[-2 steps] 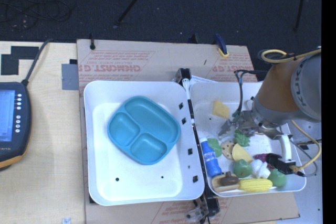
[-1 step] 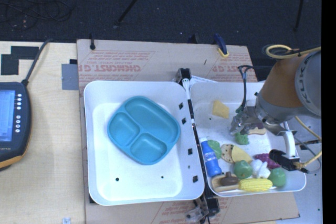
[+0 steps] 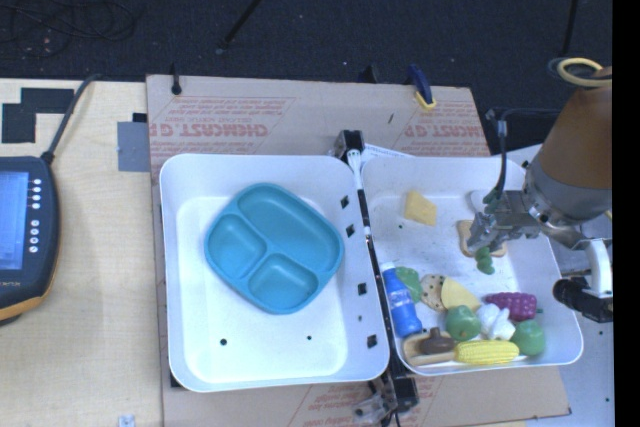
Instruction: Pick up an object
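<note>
My gripper (image 3: pixel 484 243) hangs over the right part of the right bin (image 3: pixel 570 340), below the grey wrist and orange band. A small green piece (image 3: pixel 485 265) shows right at its lower tip; whether it is gripped or just lying underneath is unclear. A tan flat piece (image 3: pixel 466 234) lies just left of the gripper. A yellow cheese wedge (image 3: pixel 421 209) rests further left on the bin floor.
Toy food crowds the right bin's front: a blue bottle (image 3: pixel 402 303), green pepper (image 3: pixel 408 280), cookie (image 3: pixel 432 290), green apple (image 3: pixel 462 322), purple grapes (image 3: pixel 510 303) and corn cob (image 3: pixel 487 352). A blue divided plate (image 3: pixel 274 247) lies in the left bin (image 3: pixel 190 355). A pendant (image 3: pixel 20 220) sits at far left.
</note>
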{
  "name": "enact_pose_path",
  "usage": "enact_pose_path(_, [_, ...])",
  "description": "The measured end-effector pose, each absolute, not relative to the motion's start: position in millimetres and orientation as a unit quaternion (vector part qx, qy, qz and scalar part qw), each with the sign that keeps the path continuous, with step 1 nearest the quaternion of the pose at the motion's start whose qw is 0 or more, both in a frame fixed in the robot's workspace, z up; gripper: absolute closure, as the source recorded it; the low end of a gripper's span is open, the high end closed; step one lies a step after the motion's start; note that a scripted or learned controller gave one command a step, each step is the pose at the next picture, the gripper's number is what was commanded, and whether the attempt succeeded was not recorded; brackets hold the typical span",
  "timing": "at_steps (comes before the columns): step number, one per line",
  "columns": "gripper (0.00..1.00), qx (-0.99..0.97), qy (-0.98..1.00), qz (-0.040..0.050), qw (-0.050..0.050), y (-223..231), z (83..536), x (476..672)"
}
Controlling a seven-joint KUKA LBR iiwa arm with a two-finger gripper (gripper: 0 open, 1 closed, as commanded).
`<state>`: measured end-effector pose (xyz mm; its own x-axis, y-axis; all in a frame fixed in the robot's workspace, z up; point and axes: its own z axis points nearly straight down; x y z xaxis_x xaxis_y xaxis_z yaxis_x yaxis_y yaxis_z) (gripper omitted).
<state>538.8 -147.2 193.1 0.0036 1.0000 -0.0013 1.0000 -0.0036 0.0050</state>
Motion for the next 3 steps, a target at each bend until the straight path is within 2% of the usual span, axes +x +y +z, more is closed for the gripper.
enact_pose_path(1, [1.00,0.703,0.711,0.0010,-0.003,-38,187,554.0])
enact_pose_path(2, [1.00,0.706,0.708,-0.0019,0.000,29,188,581.4])
enact_pose_path(3, [1.00,0.708,0.706,-0.0018,-0.001,9,187,580.8])
